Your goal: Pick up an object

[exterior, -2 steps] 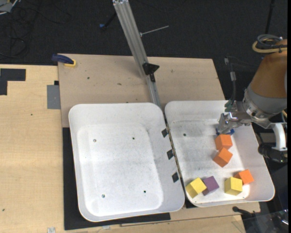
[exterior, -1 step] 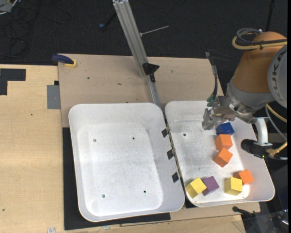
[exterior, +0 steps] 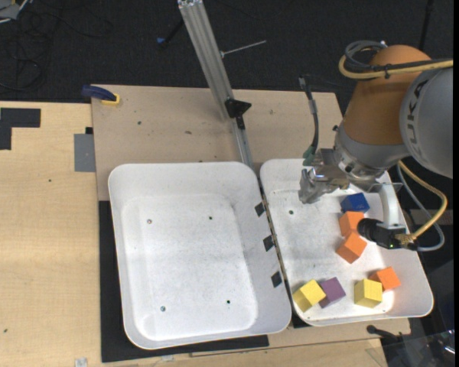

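**A:** How many blocks, and where are they?

**B:** Seven, all in the right bin (exterior: 291, 176). One blue block (exterior: 356, 202) sits near the far right side. Three orange: one orange block (exterior: 350, 222) just below the blue, a second orange block (exterior: 352, 247) touching or nearly touching it from below, and a third orange block (exterior: 388, 278) near the front right corner. Two yellow: one yellow block (exterior: 310, 293) at the front left, with the single purple block (exterior: 332, 290) right against it, and another yellow block (exterior: 368, 292) beside the third orange.

**A:** And the gripper?

**B:** The gripper (exterior: 309, 192) hangs over the far part of the right bin, left of the blue block and apart from it. I cannot tell whether its fingers are spread or pressed together; nothing is visible between them.

**A:** The other bin?

**B:** The left bin (exterior: 138, 176) lies alongside, joined by three black clips (exterior: 267, 242). A slanted aluminium rail (exterior: 210, 60) rises behind both.
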{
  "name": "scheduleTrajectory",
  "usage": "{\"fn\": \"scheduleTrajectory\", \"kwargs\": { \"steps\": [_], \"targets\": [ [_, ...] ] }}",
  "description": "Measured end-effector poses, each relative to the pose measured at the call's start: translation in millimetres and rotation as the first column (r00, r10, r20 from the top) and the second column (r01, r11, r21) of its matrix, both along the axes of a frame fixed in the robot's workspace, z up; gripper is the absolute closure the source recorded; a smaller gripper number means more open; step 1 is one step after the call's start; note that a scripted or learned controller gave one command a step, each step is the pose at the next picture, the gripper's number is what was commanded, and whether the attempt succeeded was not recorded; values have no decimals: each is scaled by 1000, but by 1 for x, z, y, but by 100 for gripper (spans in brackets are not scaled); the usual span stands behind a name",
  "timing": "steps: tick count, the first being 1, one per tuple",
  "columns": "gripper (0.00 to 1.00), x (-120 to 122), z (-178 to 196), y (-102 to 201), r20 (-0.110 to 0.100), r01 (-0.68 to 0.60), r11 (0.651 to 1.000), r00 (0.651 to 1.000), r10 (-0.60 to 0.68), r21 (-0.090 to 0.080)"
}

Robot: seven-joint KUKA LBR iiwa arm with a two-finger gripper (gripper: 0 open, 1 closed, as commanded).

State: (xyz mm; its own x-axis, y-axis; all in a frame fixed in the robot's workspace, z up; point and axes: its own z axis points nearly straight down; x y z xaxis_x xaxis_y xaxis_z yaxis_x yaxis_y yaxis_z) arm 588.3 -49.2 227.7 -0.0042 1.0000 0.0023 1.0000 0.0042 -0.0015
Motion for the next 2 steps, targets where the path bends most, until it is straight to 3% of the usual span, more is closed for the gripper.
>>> {"fn": "scheduleTrajectory", "kwargs": {
  "steps": [2],
  "targets": [
    [100, 11, 3, 103, 0, 1, 1000, 1000, -1, -1]
  ]
}}
